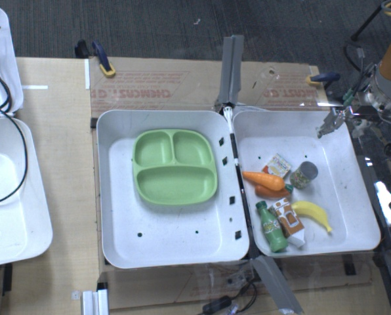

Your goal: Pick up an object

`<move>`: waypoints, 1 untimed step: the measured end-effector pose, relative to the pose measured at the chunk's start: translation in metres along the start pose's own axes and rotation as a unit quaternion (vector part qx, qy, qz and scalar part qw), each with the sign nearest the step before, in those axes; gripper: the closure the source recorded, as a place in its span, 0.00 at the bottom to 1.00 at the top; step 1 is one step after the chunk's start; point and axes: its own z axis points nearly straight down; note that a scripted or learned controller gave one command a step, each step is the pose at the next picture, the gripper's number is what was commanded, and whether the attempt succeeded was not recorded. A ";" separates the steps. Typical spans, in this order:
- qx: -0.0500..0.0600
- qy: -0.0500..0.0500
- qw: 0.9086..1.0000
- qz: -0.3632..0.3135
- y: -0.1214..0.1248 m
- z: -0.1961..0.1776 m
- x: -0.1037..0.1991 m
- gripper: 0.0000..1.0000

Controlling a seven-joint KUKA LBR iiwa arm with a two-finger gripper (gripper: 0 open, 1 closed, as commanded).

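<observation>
The end effector point(328, 125) sits at the far right corner of the right bin point(345, 169), its tips just above the bin's rim, with the wrist point(379, 94) and its cabling trailing off to the right. Whether it is open or closed cannot be told at this size; nothing can be seen held at its tips.

The objects to pick lie well apart from the end effector, all nearer the camera and to its left, gathered in the near left part of the same bin. Closest to the end effector is a small grey-green can point(304, 174), lying below it and slightly left. Just left of the can is a small printed packet point(278, 165). Below that packet an orange carrot point(264, 182) lies across the bin floor, pointing left toward the divider. Farther from the end effector, toward the bin's near edge, a yellow banana point(313, 214) lies to the right, a brown and white carton point(288, 221) touches its left end, and a green bottle point(271, 227) lies just beside the carton on its left.

Beyond the divider, farthest left of the end effector, the left bin point(117, 195) holds a green divided plate point(175, 167). Both bins rest on the counter point(58, 84).
</observation>
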 end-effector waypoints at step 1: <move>0.000 0.000 1.000 -0.002 -0.049 0.108 0.029 0.00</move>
